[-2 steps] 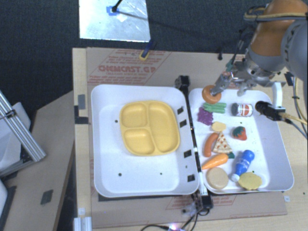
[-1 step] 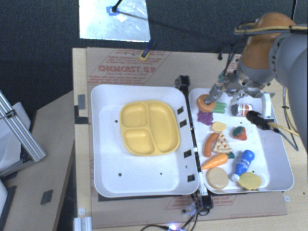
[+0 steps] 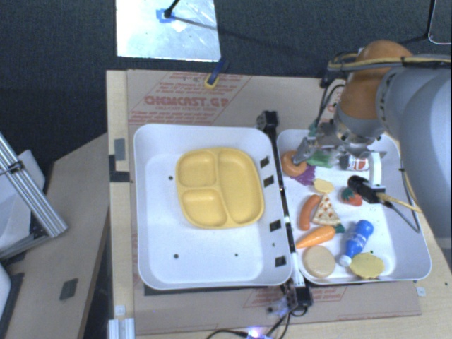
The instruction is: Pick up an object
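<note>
Arm [image 3: 395,83] bent down, wrist low.

bench [image 3: 117,119] | cardboard sheet [image 3: 185,99] on top | two white bins: left bin [image 3: 152,210], right bin [image 3: 402,246]

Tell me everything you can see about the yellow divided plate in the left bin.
The yellow plate looks like smooth plastic, a rounded rectangle with three compartments: two at the far side, one at its near left corner. It lies flat, slightly turned, near the middle of the left white bin, resting on the bin's floor. Nothing sits in it or touches it otherwise.
</note>
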Robot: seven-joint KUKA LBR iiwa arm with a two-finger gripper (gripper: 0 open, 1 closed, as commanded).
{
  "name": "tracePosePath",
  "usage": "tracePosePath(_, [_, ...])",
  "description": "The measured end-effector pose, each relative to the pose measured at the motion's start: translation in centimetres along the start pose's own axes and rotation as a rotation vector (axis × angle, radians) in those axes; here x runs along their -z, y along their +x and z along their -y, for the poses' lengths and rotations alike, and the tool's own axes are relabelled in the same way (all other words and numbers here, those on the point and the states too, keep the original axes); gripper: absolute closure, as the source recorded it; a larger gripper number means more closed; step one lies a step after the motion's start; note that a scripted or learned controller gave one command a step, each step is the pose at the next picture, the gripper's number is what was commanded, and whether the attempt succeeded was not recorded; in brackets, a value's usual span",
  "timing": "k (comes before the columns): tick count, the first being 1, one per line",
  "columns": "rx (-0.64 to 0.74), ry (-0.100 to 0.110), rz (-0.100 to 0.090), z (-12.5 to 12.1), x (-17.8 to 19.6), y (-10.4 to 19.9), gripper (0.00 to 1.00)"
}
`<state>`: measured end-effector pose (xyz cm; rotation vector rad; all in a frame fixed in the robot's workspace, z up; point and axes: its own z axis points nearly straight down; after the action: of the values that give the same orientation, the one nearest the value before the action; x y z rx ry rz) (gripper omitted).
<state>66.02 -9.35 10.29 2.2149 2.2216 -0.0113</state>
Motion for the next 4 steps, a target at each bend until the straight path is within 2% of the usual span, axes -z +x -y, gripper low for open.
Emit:
tracePosePath(1, [-0.003,-0.002,0.001,-0.2,-1.1,-0.7,0.0])
tracePosePath(2, [0.001,-0.008,-0.004,-0.5,0.3,-0.3,1.0])
tracePosePath(3, [-0.003,-0.008,-0.008,-0.2,5.6,-1.3,1.0])
tracePosePath(4, [0.001,-0.009,-0.008,-0.2,10.1,-1.0,1.0])
